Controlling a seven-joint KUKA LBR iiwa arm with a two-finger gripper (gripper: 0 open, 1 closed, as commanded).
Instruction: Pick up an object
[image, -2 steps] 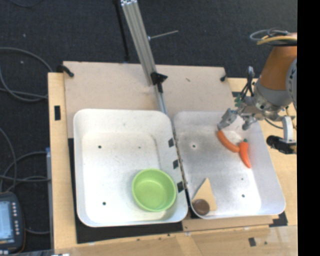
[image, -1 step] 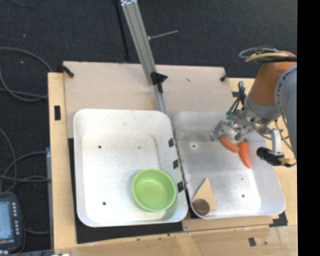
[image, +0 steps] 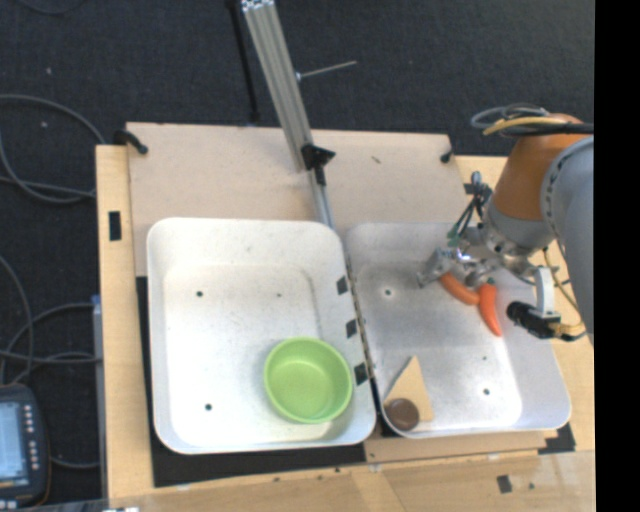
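The orange carrot-shaped object (image: 488, 308) lies in the right bin (image: 540, 400), in its upper right part, and it is the thing nearest to the gripper. Starting from the left, there are dark cables (image: 30, 140) on the black floor, and a small device with a screen (image: 15, 440) sits at the lower left corner. Next comes the bench (image: 200, 170), a light brown board that carries both bins. The left bin (image: 200, 250) is white and shallow, with a few small dark dots on its floor. A green bowl (image: 308, 378) stands upright in its lower right corner, close to the wall that meets the other bin. A slanted aluminium bar (image: 285, 90) comes down from the top and ends at the place where the two bins meet. In the right bin, a tan wedge-shaped piece (image: 412, 382) lies near the lower left corner, and a brown round piece (image: 402, 412) is just below it, touching it or almost touching. The orange object is further right and higher, well apart from the wedge; it looks like two orange parts that meet in an angle, but I cannot tell if it is one thing or two. The gripper (image: 455, 268) is directly over its upper left end, very low. It is not possible to see if the gripper is open or closed, or if it holds the orange object. The grey arm (image: 570, 200) with its orange band (image: 525, 180) enters from the right.
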